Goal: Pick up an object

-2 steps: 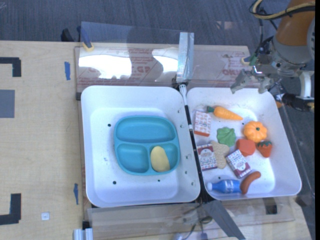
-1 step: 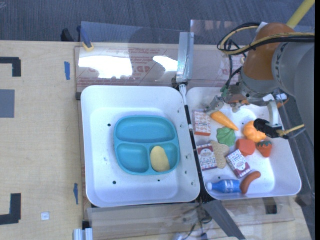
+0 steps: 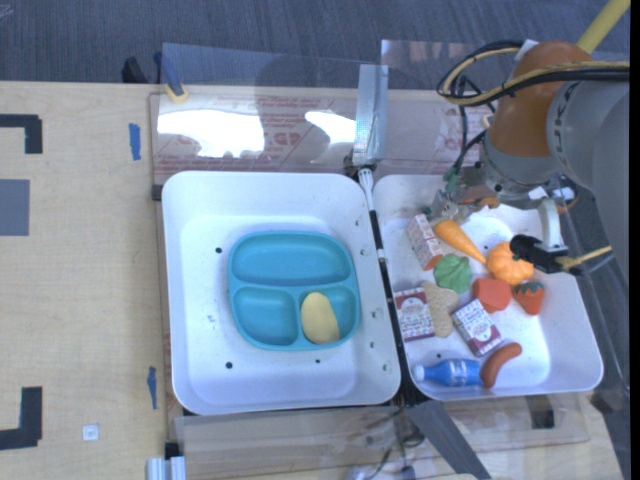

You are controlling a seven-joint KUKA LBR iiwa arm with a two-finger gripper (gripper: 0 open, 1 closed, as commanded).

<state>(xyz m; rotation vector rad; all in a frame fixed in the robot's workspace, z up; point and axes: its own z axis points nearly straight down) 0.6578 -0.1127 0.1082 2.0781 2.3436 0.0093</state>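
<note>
The right bin (image 3: 575,363) holds several toy foods. An orange carrot (image 3: 460,238) lies near its back, with a green vegetable (image 3: 452,272) just in front of it. An orange pepper (image 3: 507,264), a red tomato (image 3: 492,294) and a strawberry (image 3: 531,296) sit to the right. A sausage (image 3: 500,363) and a blue bottle (image 3: 450,372) lie along the front. My gripper (image 3: 455,193) hangs at the back of this bin, just above and behind the carrot's thick end. Nothing shows in its grasp.
Red-and-white packets (image 3: 424,240) (image 3: 412,314) (image 3: 476,326) and a pale cracker (image 3: 440,308) lie on the right bin's left side. The left bin (image 3: 190,268) holds a blue divided plate (image 3: 270,263) with a yellow potato-like piece (image 3: 320,318) in its front right compartment. A clear wall stands behind both bins.
</note>
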